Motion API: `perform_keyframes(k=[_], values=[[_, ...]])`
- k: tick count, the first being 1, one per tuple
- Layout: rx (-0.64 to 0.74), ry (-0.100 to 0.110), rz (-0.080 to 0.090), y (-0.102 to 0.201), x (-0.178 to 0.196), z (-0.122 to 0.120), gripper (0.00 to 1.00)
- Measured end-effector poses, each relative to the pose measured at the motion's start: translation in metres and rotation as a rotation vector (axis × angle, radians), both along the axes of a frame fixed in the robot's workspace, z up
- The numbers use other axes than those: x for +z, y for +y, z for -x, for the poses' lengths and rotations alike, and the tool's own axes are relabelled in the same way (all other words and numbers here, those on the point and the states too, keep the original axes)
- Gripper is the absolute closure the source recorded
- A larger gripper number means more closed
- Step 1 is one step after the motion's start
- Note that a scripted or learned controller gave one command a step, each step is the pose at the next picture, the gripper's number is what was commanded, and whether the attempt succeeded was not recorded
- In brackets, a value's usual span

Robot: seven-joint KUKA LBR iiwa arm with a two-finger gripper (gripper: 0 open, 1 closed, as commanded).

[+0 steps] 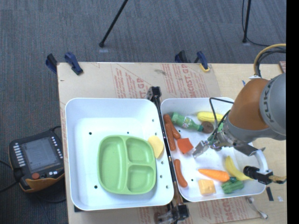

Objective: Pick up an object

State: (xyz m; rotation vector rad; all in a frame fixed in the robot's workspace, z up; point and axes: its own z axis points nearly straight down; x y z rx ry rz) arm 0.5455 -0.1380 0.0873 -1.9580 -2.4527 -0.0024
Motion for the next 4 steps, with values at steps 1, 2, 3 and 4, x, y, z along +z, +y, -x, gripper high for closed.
perform_keyframes(k=[1, 2, 3, 4], values=[[0.128, -0.001, 0.002, 0.041, 0.000, -0.050, 0.00], [0.209, 0.002, 0.003, 0.049, 0.000, -0.098, 0.00], [0.090, 0.000, 0.002, 0.012, 0.034, -0.056, 0.00], [-0.207, -0.001, 0.003, -0.057, 0.000, -0.099, 0.00]])
